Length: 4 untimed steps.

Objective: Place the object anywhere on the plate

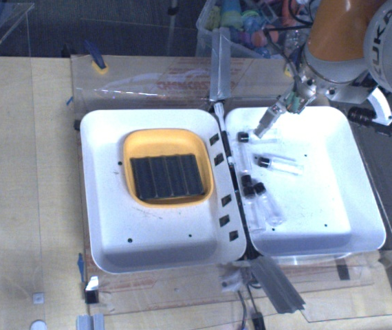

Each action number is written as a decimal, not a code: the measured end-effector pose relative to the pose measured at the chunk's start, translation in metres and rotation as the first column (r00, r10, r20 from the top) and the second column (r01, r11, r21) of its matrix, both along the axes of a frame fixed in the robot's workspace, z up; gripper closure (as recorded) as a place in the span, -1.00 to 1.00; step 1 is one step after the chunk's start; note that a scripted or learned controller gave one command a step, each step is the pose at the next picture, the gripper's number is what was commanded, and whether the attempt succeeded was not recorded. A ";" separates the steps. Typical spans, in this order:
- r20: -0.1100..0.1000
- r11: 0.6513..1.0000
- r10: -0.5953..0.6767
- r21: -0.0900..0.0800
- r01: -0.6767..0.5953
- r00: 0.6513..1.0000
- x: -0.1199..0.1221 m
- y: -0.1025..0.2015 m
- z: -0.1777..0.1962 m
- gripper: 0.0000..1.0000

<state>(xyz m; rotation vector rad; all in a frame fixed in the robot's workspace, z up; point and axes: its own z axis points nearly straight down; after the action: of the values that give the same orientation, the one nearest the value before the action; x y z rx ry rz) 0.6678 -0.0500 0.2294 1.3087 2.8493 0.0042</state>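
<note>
Two white bins (pixel 361 184) on bench; gripper (pixel 261 130) low in right one, grip unclear; plate (pixel 133 146) awaiting syringe (pixel 278 162).

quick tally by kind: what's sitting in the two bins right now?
Yellow plate: 1, left bin
Black ridged block: 1, on the plate
Clear syringe-like tubes with black caps: 3, right bin (, and by the gripper)
Total: 5
</note>
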 end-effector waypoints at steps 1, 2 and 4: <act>-0.005 0.996 0.088 0.000 -0.088 0.996 -0.031 -0.095 -0.018 -1.00; 0.000 0.952 0.307 -0.004 -0.307 0.952 -0.057 -0.163 0.011 -1.00; 0.001 0.844 0.536 -0.006 -0.536 0.844 -0.009 -0.172 0.048 1.00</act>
<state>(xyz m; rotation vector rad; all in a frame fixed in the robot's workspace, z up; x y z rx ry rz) 0.6589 -0.2216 0.2775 0.4613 3.0974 0.0008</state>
